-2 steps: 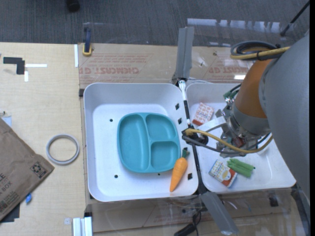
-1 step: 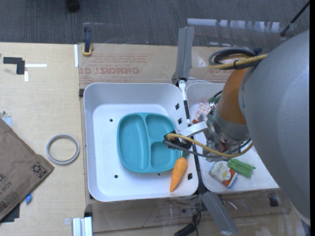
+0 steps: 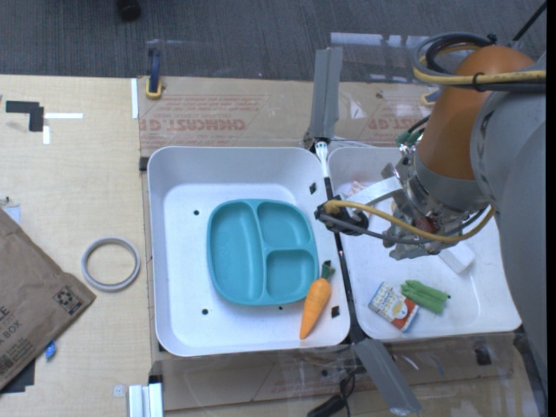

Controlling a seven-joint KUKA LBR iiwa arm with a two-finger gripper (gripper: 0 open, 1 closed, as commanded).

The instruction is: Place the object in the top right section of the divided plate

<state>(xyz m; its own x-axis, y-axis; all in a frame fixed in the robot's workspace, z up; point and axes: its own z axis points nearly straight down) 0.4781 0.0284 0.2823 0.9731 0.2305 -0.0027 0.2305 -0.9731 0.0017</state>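
**Gripper hangs over the right bin; plate not yet filled**

Gripper first: we see it low over the middle of the right bin, at the end of the grey arm with its orange band. The wrist hides its working end, so we cannot tell whether it is spread or pressed together. We see nothing pinched in it.

Nearest to us in that bin lie a small printed box and, just beside it, a bunch of green pods. Both rest on the bin floor, below and apart from the gripper. A white block sits a little farther back, near the gripper's right.

Across the shared wall, in the left bin, a toy carrot lies at a slant against the near right edge of the divided plate. The carrot is outside the plate, not in any compartment. The teal plate has one long compartment on the left and two smaller ones on the right. The top right section is bare, as are the other two.

We judge the task to be at its start. No object is lifted, and the task sentence does not say which one is meant. Picking up, carrying to the left bin and setting down in the far right compartment all remain.

Out on the bench, left of the bins, lies a ring of tape.
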